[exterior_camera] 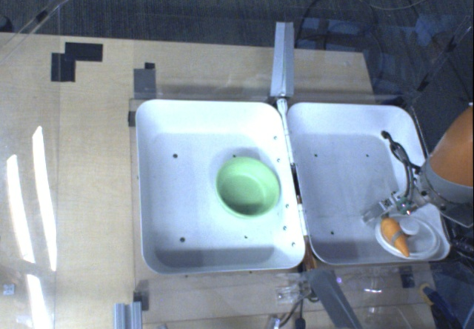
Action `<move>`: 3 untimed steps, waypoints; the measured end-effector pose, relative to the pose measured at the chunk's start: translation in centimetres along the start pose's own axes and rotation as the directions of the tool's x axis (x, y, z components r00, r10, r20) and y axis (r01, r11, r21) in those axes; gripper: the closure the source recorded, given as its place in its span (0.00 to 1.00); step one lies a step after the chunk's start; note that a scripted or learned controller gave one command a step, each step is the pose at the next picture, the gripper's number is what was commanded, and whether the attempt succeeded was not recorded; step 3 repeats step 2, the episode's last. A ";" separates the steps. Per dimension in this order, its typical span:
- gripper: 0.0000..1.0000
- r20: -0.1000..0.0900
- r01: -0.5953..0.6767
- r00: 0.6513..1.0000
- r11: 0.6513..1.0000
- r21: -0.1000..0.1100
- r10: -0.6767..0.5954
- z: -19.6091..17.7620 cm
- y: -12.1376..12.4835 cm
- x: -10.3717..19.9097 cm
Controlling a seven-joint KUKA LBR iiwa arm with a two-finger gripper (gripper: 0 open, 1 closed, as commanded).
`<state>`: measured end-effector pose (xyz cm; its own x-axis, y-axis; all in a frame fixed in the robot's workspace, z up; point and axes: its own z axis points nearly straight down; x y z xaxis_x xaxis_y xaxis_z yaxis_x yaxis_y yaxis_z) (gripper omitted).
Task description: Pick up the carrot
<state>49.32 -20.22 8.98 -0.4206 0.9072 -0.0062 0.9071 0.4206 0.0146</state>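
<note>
Carrot [393, 236] first: you will find it at about four o'clock in the right bin [337, 172], down in the near right corner, a stubby orange piece lying in a small white dish [426, 244] whose pale colour nearly melts into the bin floor. Just above it, at roughly eleven o'clock from the carrot, sits the gripper [395, 207], small, metallic and blurred; you cannot tell from this angle whether its jaws are parted or closed, and nothing can be made out between them. Most of the arm [452, 164] is cut off by the frame's right edge, leaving you only a rounded orange and grey bulk. A thin dark cable [398, 153] curls down the bin wall toward the wrist.

Look to the left bin [170, 172] and you see a smooth, round, light green bowl [248, 186] slightly toward four o'clock of its centre. Both bins are shallow, glossy white, with rounded corners and small dark dots on the floor. A grey metal post [282, 61] stands at twelve o'clock between them, on a pale wooden bench [74, 172].
</note>
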 end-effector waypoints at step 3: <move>1.00 -0.001 0.122 0.993 0.993 0.006 -0.122 -14.0 2.8 6.4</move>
